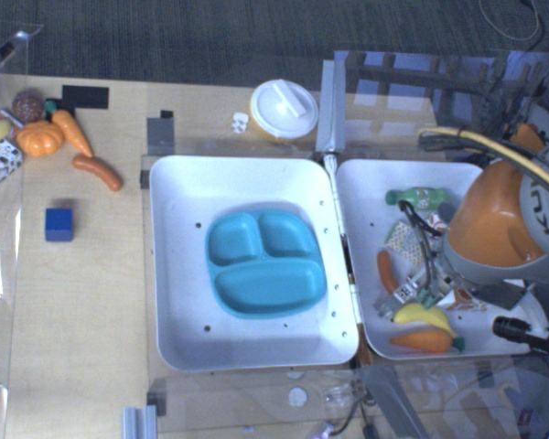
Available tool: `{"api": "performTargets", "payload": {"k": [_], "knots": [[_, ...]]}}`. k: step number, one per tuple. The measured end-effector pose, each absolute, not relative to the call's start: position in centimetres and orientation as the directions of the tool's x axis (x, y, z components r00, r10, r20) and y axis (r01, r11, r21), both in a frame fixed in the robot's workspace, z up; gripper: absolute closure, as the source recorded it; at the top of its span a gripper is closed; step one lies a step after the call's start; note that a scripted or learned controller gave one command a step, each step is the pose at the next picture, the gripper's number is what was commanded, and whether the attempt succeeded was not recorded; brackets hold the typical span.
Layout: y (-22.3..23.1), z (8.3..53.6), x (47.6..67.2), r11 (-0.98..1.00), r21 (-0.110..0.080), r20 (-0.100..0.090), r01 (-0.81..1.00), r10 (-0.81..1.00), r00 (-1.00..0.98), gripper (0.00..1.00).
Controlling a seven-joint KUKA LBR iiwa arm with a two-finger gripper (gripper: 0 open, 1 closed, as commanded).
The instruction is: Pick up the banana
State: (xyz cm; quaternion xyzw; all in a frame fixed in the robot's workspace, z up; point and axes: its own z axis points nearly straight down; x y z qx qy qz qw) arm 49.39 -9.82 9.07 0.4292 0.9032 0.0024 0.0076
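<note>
The banana (422, 315) lies near the front rim of the right bin (366, 245), just above an orange carrot (424, 341) and beside a red sausage (385, 270). The gripper (427, 291) sits directly over it; finger state cannot be determined. Clear floor remains toward the bin's left wall.

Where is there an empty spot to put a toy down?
The left bin has bare white floor all round the blue tray. The bench below the blue cube is bare too. The right bin is crowded near the banana and pincer.
</note>
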Motion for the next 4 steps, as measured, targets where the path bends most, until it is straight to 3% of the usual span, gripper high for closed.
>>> {"api": "performTargets", "payload": {"k": [1,2,3,4], "knots": [[-9.8,10.3,49.8,0.636,0.018,-0.023,0.771,0.772,-0.636,1.00],[-10.7,21.7,52.0,0.513,0.004,-0.004,0.858,0.858,-0.513,1.00],[-10.7,21.7,52.0,0.514,0.004,-0.003,0.858,0.858,-0.514,0.00],[-9.6,13.5,48.7,0.625,0.001,0.000,0.781,0.781,-0.625,0.00]]}}
